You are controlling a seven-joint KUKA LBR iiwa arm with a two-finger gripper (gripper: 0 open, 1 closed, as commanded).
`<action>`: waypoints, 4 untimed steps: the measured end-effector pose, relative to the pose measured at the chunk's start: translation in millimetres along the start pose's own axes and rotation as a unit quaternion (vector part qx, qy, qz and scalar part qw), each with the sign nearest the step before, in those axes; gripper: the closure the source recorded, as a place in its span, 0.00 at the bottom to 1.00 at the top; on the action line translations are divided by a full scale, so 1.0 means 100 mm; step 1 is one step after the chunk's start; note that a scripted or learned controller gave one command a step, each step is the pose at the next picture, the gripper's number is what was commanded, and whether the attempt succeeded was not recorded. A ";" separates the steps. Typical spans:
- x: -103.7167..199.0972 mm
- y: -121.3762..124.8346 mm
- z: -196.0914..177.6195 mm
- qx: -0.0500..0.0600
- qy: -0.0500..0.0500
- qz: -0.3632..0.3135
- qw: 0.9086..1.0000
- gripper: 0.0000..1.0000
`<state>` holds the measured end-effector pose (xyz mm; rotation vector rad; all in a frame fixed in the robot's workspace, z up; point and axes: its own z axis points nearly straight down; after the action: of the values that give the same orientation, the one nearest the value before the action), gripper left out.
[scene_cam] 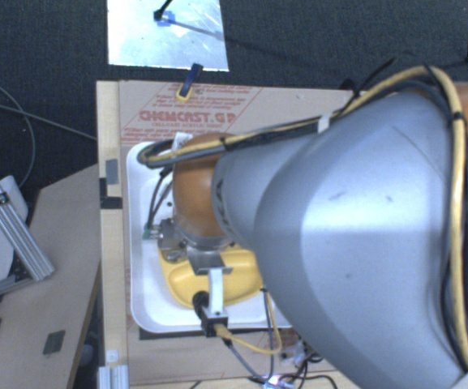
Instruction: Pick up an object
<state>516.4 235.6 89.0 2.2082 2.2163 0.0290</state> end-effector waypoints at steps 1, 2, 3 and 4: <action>-0.16 -0.27 -0.96 0.009 0.000 0.002 1.000 1.00; -0.38 -0.04 -0.19 0.001 0.003 -0.001 1.000 1.00; 0.01 0.58 -0.44 0.006 0.000 -0.001 1.000 1.00; -0.26 1.09 0.08 0.008 -0.001 0.002 1.000 1.00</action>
<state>625.6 209.5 83.8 2.2191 2.2195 0.0071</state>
